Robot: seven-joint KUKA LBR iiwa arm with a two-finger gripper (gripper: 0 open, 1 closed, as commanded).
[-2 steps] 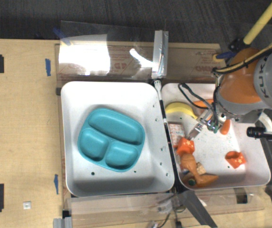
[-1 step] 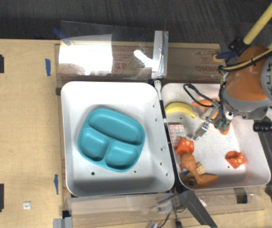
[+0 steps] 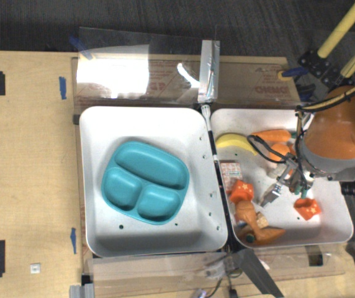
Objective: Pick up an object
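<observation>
Over right bin [image 3: 339, 231]: arm [image 3: 332, 138] bent down, pincer [image 3: 283, 188] low.

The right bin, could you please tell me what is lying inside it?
The right bin holds a yellow banana, orange and red toy pieces and a small packet. The arm covers its upper right part.
</observation>
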